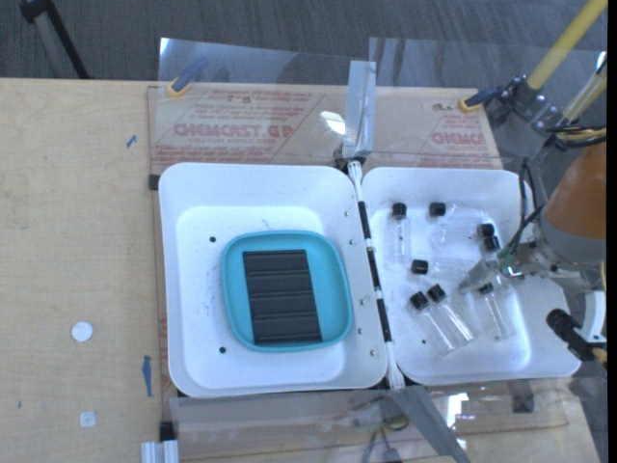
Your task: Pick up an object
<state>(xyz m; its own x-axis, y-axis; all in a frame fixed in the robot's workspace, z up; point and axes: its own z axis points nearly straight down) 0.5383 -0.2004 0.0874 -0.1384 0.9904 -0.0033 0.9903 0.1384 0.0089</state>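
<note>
Right now the arm point(578, 205) comes in from the view's right edge, orange band up top, grey wrist below, reaching down over the right bin point(511, 350). Gripper point(490, 276) sits low at the bin's right-centre, metal tip pointing toward view-left, among the vials. Can't tell how wide it's set or whether anything's caught in it; the tip is small and blurs into clear plastic.

Right bin holds several clear vials w/ black caps. One vial point(399, 231) stands apart near the left wall, upper part. Two vials point(443, 318) lie side by side, tilted, in the lower middle. Another vial point(495, 309) lies just beside the gripper tip, on its lower side. A loose-looking black cap point(419, 267) sits mid-bin; more caps near the top, close to a clear vial point(463, 231) that's hard to make out.

Room: lower-right corner of right bin is bare white; so is the strip along the bottom wall. Upper right is crowded by the arm and cables.

Left bin point(183, 258) holds a teal tray point(236, 297) w/ a dark ribbed insert point(281, 295), centred, w/ bare white floor all round it. Bins touch at a hinge-like middle seam. A clear acrylic sheet point(260, 123) lies behind both bins, on a wood bench point(67, 220).
</note>
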